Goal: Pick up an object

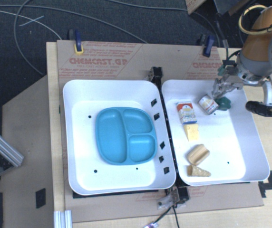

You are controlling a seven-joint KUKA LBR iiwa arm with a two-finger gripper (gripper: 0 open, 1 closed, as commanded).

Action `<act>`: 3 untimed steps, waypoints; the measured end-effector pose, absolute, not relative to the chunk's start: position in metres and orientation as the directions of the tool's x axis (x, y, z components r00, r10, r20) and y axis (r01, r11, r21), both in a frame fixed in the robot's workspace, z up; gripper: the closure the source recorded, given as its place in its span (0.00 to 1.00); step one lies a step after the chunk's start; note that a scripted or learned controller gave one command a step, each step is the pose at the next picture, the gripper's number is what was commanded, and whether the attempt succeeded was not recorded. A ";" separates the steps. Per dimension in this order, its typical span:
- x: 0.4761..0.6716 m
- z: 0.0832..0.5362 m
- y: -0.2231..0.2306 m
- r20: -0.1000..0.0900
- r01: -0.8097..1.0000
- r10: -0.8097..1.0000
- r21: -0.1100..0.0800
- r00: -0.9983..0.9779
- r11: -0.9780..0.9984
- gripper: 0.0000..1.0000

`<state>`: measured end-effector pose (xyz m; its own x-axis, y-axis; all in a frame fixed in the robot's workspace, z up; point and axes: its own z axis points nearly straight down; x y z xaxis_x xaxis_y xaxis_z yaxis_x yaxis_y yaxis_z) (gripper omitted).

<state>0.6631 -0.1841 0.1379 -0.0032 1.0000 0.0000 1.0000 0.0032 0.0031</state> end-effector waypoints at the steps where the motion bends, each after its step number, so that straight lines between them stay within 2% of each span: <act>1: 0.663 0.201 -0.190 -0.002 1.000 1.000 0.007 0.000 0.000 1.00; 2: 0.657 0.265 -0.191 -0.003 1.000 1.000 0.008 -0.001 0.001 1.00; 3: 0.658 0.272 -0.191 -0.001 1.000 1.000 0.004 -0.001 0.001 1.00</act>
